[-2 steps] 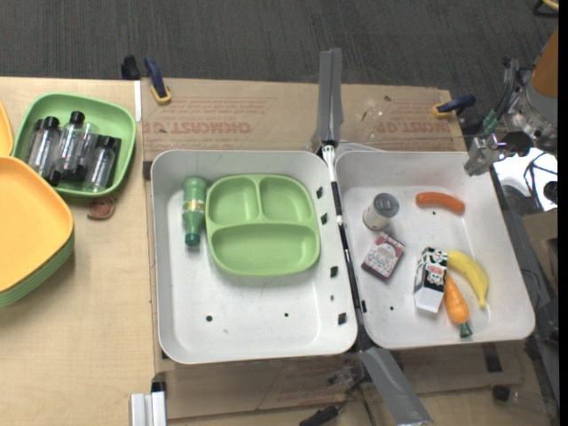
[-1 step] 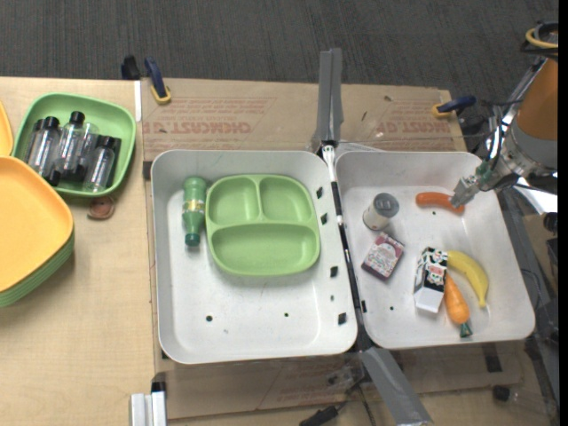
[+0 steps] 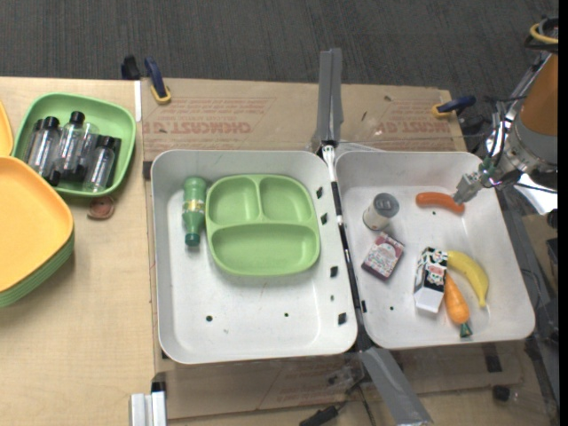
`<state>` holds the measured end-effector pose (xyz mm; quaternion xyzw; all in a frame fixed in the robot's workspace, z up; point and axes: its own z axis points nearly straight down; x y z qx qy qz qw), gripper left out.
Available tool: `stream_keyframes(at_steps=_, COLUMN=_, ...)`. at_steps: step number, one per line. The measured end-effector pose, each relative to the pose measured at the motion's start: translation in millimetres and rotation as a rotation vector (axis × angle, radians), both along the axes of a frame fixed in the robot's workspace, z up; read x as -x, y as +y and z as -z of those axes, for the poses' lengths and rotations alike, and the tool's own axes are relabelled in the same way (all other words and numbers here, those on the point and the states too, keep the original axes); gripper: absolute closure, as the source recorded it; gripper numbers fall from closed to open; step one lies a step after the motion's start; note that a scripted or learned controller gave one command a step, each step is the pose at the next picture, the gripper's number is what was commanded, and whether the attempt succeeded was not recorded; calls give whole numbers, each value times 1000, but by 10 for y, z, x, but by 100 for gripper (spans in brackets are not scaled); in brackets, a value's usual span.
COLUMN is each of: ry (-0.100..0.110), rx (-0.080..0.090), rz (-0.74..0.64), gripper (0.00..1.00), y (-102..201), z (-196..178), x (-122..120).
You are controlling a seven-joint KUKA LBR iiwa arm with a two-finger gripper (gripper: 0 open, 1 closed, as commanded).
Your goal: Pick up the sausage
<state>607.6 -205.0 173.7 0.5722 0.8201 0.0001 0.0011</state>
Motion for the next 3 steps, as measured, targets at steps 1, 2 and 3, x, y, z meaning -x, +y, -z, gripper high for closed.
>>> stream_keyframes(at_steps=1, ry=1, rx=0, rz=7, gripper=100, y=-174, z=815, x=-126)
stream_keyframes(at_steps=2, ry=2, rx=-1, rz=-133, gripper=100, y=-101, z=816, x=121)
stream_keyframes(at_steps=3, ry=1, rx=0, rz=-116, gripper=100, y=474, z=-283, x=470)
